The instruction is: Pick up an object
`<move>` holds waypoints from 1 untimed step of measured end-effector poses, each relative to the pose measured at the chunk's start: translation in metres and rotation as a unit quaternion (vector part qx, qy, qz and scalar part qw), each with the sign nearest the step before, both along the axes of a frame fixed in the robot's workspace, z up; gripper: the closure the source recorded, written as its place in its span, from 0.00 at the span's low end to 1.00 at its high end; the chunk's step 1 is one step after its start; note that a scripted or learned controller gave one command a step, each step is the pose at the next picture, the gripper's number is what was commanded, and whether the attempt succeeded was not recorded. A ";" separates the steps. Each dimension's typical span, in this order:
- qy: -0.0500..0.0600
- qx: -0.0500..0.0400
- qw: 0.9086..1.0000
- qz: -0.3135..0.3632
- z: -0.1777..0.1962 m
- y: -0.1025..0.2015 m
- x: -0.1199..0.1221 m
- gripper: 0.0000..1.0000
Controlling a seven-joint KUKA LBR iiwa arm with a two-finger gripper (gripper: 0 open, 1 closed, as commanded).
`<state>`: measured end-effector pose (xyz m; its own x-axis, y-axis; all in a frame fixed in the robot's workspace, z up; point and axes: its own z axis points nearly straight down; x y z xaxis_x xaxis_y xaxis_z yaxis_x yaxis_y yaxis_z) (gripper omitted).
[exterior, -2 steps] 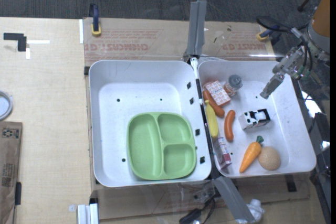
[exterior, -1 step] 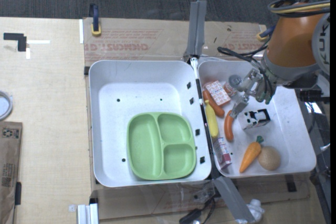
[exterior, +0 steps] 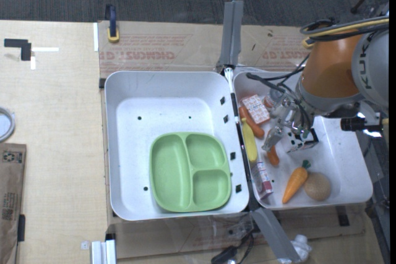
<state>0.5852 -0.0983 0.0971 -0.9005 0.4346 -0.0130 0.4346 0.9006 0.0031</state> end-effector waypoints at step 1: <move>0.009 0.001 1.000 -0.012 0.001 -0.001 0.030 0.00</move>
<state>0.6147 -0.0997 0.0976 -0.8903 0.4554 0.0029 0.4554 0.8903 -0.0033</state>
